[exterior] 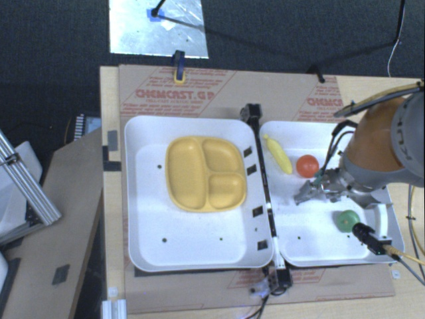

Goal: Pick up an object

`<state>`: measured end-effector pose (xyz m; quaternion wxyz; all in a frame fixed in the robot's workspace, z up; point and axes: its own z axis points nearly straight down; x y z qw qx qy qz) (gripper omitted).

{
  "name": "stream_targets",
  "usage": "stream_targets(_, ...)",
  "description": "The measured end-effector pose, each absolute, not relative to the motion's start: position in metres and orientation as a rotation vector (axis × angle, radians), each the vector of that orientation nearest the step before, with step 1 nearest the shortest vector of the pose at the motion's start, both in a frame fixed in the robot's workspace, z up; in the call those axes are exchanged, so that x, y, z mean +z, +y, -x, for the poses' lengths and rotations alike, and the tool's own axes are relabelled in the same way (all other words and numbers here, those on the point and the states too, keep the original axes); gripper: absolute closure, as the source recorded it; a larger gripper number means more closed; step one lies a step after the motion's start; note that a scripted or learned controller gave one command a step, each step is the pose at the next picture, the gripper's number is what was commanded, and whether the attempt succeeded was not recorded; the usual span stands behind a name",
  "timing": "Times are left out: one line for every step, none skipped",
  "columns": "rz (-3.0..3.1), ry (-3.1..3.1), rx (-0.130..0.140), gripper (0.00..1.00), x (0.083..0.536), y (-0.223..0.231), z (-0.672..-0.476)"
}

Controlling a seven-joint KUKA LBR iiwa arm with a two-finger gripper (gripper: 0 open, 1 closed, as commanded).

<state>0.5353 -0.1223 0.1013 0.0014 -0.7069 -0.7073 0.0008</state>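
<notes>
Presently: gripper (307, 195) low over right bin (299, 252), finger opening cannot be told, nothing seen held. Orange ball (306, 165) just beside it; yellow banana (277, 155) near divider; green ball (346, 220) near arm. Left bin (149, 244): yellow divided plate (204, 173).

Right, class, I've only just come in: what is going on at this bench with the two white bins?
A grey and orange robot arm reaches into the right bin from the right. Its hand hangs low over the bin floor, near an orange ball, a yellow banana and a green ball. Nothing can be seen held in it. The left bin holds a yellow divided plate.
</notes>
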Motion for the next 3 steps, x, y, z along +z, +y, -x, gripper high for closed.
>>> stream_targets(2.22, -2.221, 0.0, 0.0, 0.084, -0.122, -0.536)
stream_targets(2.223, -2.222, -0.002, 1.0, 0.095, -0.122, -0.537)
stream_targets(2.22, -2.228, -0.003, 1.0, 0.138, -0.122, -0.535)
